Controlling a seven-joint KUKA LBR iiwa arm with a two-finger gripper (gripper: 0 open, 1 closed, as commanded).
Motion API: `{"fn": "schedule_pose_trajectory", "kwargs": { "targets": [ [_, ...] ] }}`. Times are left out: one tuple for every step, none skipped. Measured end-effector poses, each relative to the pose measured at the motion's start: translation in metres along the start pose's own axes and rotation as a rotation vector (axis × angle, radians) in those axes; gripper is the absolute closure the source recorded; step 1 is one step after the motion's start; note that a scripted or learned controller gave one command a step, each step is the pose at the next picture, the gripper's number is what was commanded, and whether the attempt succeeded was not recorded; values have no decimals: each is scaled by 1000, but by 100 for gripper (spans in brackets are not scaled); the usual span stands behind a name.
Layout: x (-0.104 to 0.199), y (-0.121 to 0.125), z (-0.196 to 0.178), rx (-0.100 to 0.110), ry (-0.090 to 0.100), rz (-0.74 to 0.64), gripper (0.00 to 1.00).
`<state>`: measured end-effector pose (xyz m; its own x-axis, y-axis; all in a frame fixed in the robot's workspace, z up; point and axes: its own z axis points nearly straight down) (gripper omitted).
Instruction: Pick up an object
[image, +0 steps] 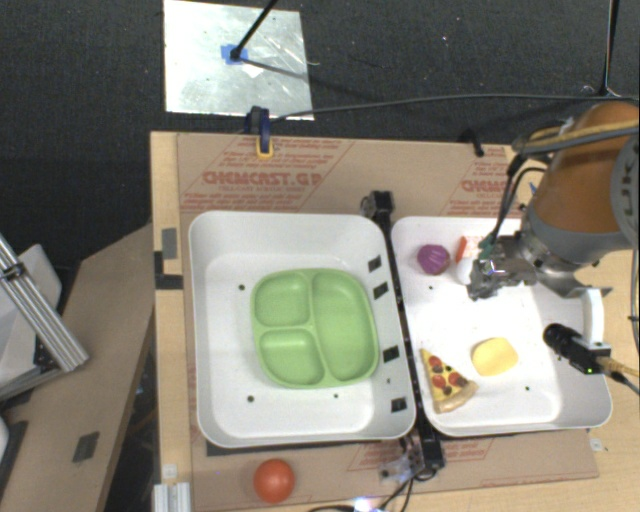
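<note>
Whether the gripper (483, 283) is clenched I cannot tell; hovering just beside the purple toy (433, 259), it may close on air.

The bench (300, 170) is showing brown board printed with red lettering, and two white bins are sitting on it side by side, touching along the middle. The left bin (215, 250) is sitting nearer the centre, the right bin (570, 400) is reaching toward the board's right edge. An orange-red ball (273, 480) is lying on the board just in front of the left bin, by the front edge.
</note>
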<state>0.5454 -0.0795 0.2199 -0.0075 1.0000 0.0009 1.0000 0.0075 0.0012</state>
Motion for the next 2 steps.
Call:
{"fn": "schedule_pose_trajectory", "kwargs": {
  "targets": [
    [58, -1, 6, -1, 0, -1, 100],
    [122, -8, 0, -1, 1, -4, 100]
  ]
}}
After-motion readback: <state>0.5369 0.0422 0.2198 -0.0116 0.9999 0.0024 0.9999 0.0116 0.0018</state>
